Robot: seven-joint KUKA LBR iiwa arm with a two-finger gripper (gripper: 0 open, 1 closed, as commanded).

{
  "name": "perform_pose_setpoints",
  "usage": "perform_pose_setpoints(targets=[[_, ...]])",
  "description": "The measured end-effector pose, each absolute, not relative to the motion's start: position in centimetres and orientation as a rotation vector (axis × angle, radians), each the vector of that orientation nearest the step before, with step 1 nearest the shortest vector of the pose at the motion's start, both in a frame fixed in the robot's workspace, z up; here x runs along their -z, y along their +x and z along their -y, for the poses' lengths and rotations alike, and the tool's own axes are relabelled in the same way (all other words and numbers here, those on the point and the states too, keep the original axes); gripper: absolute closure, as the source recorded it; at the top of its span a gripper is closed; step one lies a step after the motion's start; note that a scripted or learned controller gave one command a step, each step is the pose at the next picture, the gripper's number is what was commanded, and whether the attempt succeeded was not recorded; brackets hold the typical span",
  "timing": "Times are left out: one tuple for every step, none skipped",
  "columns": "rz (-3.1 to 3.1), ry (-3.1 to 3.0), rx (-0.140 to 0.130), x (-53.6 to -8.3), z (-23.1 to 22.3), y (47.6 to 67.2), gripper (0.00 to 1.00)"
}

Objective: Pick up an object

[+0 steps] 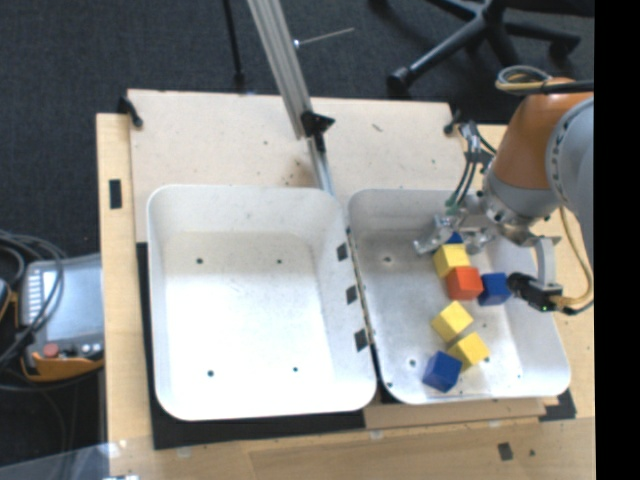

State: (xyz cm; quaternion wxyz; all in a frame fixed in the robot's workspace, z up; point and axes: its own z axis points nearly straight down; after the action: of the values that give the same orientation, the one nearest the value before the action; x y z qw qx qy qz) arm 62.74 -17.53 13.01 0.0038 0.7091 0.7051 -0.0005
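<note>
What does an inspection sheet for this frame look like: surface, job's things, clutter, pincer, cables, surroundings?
Surface: wooden bench bearing left bin and right bin.
Job's things: six blocks in the right bin: yellow block, orange block, blue block, second yellow block, third yellow block, second blue block.
Clutter: nothing seen.
Pincer: pincer above the upper blocks, grip not discernible.
Cables: wires along the wrist; cables on the floor, left.
Surroundings: dark carpet, chair base, aluminium strut.

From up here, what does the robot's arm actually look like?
The arm is thick and rounded, grey with a broad orange band above the wrist. Thin cables, some green, run down beside it to a small metal gripper. A black fitting with a tiny green light hangs off its near side.
</note>
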Motion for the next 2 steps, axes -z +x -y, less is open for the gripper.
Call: perform_pose_setpoints(targets=[[-2.201, 2.222, -0.007, -14.5, 17.7, 62.9, 1.00], [-2.209, 2.227, -0.004, -19.1, 17.7, 62.5, 1.00]])
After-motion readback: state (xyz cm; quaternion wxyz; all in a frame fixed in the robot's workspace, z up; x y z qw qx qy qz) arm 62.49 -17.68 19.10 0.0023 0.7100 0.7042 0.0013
